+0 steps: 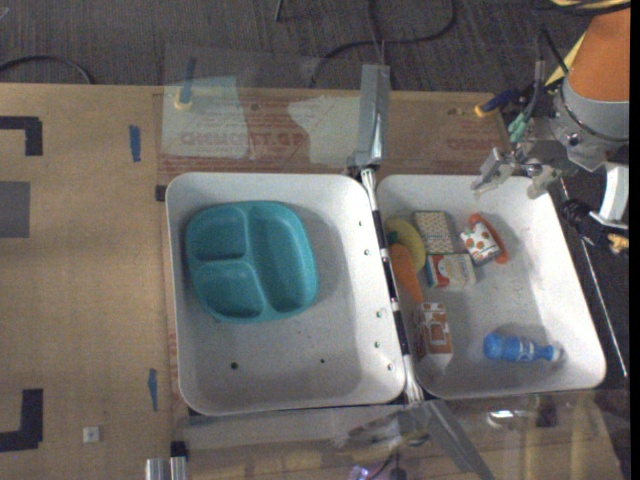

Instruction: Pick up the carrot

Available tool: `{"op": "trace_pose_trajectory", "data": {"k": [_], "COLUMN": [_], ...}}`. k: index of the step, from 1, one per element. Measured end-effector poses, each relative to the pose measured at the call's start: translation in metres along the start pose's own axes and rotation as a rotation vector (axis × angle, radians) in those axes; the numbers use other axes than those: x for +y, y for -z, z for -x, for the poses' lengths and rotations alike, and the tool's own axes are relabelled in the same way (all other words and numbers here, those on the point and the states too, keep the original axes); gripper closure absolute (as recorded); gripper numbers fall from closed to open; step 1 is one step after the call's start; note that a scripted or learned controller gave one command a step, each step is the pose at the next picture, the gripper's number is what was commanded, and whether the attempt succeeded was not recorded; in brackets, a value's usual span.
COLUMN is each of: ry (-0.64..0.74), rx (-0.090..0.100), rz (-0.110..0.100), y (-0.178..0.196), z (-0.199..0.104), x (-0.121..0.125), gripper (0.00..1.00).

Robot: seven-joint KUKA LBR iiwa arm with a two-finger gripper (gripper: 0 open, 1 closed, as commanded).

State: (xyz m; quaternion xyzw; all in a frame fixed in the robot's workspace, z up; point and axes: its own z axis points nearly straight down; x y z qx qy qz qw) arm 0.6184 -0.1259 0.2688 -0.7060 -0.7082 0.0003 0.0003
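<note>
Carrot (406, 273) lies lengthwise against the left wall of the right bin (570, 268), touching a banana (404, 234) at its far end, with small cartons (447, 268) just beside it. Claw (515, 171) hangs over the bin's far right corner, well apart from the carrot, prongs spread and holding nothing. Good grasp likely means closing across the carrot's narrow width near its middle, one prong slipping between carrot and wall. Left bin (200, 368) holds a teal divided plate (250, 259).

Dark grey carpeted floor (150, 18) along twelve o'clock, thin black looping cables (405, 13) toward one o'clock, tan wooden bench top (80, 268) at nine o'clock, black tape corner marks (25, 133), small blue tape strips (134, 143), soft even light
</note>
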Motion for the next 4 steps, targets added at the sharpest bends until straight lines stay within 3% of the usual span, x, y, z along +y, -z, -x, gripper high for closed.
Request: {"op": "trace_pose_trajectory", "data": {"k": [1,2,3,4], "ry": [0.223,0.914,0.908,1.176], "rx": [0.000,-0.030,-0.038,-0.004], "rz": [0.001,0.041,0.049,0.006], "y": [-0.128,-0.168,-0.157,-0.076], "z": [-0.007,0.003,0.007,-0.034], "x": [-0.043,-0.074,-0.071,-0.093], "gripper": [0.00,0.00,1.00,1.00]}}
